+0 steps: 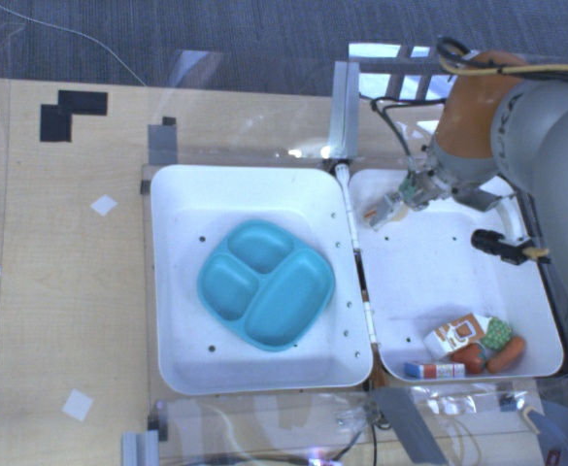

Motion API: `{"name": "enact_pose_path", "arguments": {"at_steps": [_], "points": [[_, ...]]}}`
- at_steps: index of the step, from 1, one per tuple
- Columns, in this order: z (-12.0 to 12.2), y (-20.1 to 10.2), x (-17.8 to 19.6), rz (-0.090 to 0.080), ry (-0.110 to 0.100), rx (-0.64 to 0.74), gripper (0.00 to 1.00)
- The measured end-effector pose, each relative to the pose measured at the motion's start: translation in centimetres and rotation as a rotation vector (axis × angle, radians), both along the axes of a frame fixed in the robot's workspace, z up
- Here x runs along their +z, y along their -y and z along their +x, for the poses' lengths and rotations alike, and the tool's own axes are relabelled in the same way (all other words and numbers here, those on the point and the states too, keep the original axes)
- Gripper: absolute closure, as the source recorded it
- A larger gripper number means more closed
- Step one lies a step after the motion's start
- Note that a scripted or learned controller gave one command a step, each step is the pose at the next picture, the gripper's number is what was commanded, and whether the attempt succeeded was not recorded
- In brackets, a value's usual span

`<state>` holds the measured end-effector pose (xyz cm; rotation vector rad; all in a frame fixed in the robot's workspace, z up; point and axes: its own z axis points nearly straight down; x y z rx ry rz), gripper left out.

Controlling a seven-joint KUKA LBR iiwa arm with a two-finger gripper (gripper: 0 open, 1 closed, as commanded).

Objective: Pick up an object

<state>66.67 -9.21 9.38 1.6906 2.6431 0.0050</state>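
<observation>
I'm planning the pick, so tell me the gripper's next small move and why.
Probably carry the gripper across the right bin toward its lower right corner in the view. It is now by the upper left corner, over bare floor, while the heap of small items lies in that lower corner.

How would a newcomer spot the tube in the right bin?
In the right-hand white bin, go to its near corner. The tube lies flat along the front wall, white with a blue end, unlike the reddish sausages beside it.
</observation>
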Motion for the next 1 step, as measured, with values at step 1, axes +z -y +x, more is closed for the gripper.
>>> {"name": "enact_pose_path", "arguments": {"at_steps": [1], "points": [[0.42, 5.84, 6.98, -0.003, 0.002, 0.211, 0.0]]}}
